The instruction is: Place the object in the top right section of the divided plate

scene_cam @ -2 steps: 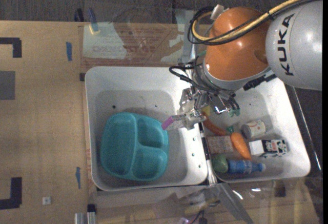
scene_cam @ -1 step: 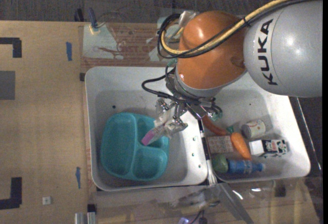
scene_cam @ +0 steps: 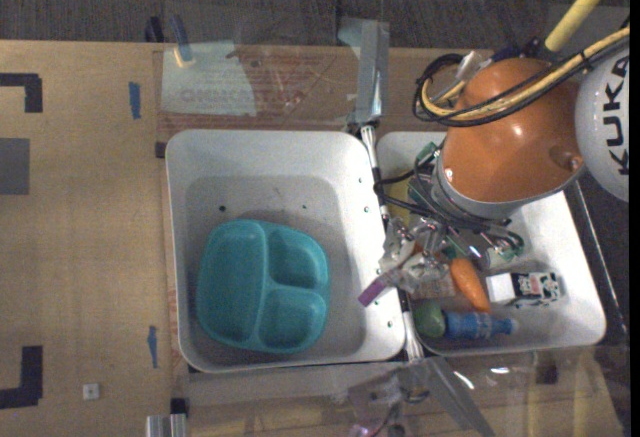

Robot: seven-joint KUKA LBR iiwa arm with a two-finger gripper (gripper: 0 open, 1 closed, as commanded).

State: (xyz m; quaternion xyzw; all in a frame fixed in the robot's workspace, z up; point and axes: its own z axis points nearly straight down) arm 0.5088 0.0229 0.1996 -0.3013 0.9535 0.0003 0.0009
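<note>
**Two bins, one plate, and a gripper low over the clutter**

Two white bins sat side by side. The left bin (scene_cam: pixel 190 165) held a single teal divided plate (scene_cam: pixel 263 285) with three sections, all bare. The right bin (scene_cam: pixel 585 315) held the loose items: one carrot (scene_cam: pixel 469 284), one green ball (scene_cam: pixel 431 320), one blue bottle (scene_cam: pixel 478 327) lying on its side, and one small black-and-white carton (scene_cam: pixel 528 286).

The gripper (scene_cam: pixel 412 253) hung low at the right bin's left edge, beside the wall between the bins. Its fingers were lost in the metal and glare, so whether they were spread or pinched I could not tell. A small purple-tipped piece (scene_cam: pixel 372 292) stuck out at about 7 o'clock from it, across the divider; probably the task's object, though a grip on it could not be confirmed.

From the gripper, the plate's top right section (scene_cam: pixel 300 259) lay at roughly 9 o'clock, well apart. The coming move would likely be a carry that way.
</note>
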